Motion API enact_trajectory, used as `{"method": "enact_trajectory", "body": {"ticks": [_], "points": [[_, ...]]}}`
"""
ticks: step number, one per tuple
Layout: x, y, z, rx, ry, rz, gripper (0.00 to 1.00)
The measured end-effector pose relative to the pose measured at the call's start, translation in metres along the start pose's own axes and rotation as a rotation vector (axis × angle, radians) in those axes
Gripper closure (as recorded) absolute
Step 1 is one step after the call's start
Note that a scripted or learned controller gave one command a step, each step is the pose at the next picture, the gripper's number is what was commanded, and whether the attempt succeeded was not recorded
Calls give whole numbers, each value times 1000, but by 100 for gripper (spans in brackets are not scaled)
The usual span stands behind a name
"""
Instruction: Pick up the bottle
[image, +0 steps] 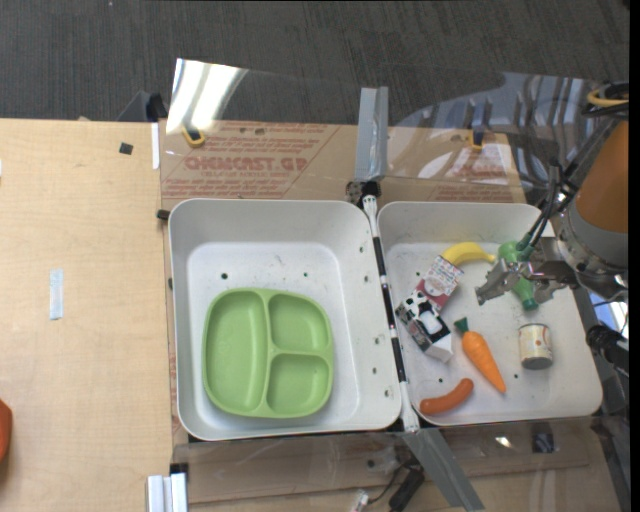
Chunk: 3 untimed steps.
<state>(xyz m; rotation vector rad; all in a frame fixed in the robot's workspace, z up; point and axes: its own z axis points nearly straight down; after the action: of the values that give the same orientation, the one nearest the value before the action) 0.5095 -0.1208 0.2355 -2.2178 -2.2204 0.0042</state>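
Bottle (519, 272), green and small, sits in the upper right part of the right bin (560, 400), caught between the grey fingers of the gripper (521, 280), which grips it from both sides beside the banana (468, 254). Below lie a carrot (482, 359), a small can (536, 346), a sausage (447, 397) and two little cartons (432, 300), while the left bin (190, 300) holds a green divided plate (268, 353).

Arm (608, 190) cut off at right edge; red obj (4, 432) bottom-left cropped; carton (441, 278) print too small to read.
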Motion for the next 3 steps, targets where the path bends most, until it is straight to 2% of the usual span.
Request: {"method": "enact_trajectory", "body": {"ticks": [1,2,3], "points": [[-23,34,144,-4,-1,-49,0],[21,108,144,-4,-1,-162,0],[19,109,135,-5,-2,-158,100]]}}
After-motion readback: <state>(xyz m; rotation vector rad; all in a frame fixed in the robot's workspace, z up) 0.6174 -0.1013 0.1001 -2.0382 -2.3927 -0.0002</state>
